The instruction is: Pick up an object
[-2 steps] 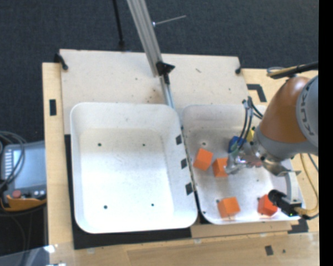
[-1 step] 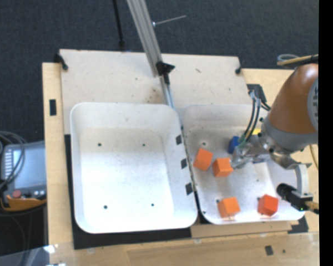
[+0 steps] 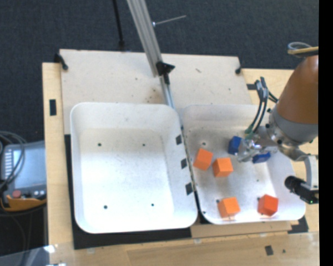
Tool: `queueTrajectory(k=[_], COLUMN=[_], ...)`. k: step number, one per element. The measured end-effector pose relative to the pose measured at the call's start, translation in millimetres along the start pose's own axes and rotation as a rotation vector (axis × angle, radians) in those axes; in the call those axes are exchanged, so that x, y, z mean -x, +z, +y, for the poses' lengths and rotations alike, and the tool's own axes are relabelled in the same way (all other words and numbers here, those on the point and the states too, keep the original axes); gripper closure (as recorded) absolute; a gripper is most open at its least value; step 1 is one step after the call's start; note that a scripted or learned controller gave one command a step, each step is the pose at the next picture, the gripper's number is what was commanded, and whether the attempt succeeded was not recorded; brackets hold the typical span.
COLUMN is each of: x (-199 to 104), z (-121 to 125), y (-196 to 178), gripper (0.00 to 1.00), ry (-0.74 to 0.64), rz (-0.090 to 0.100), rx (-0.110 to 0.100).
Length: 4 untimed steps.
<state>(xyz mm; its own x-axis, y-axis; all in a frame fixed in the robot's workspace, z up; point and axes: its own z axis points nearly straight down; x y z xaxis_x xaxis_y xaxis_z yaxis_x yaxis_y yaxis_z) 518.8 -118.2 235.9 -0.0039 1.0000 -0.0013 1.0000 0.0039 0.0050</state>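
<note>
Four orange cubes sit in the right-hand white bin (image 3: 211, 115) at center-right of the frame: one (image 3: 203, 159) near the bin's left wall, a second (image 3: 222, 167) just beside it, a third (image 3: 228, 206) and a fourth (image 3: 267, 205) along the lower edge. The grey-and-orange arm (image 3: 299, 101) reaches in from the right edge, its gripper (image 3: 247, 150) low over the bin's upper middle, above and right of the first two cubes. Whether the fingers are released or clenched cannot be told. The left bin (image 3: 77, 148) lies alongside on the worktop (image 3: 111, 73).
</note>
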Motion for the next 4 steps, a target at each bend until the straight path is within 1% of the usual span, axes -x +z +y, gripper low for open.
queueTrajectory(k=[1,2,3,4], x=[-51.6,-99.4,-151.1,-212.2], z=[13.1,36.9,53.6,68.1], y=[-10.1,-1.1,-11.4,-10.0], gripper=[1.0,1.0,1.0,1.0], ry=[-0.004,-0.003,-0.004,-0.004], rz=[0.003,0.001,0.003,0.002], rx=[-0.003,-0.004,-0.003,-0.003])
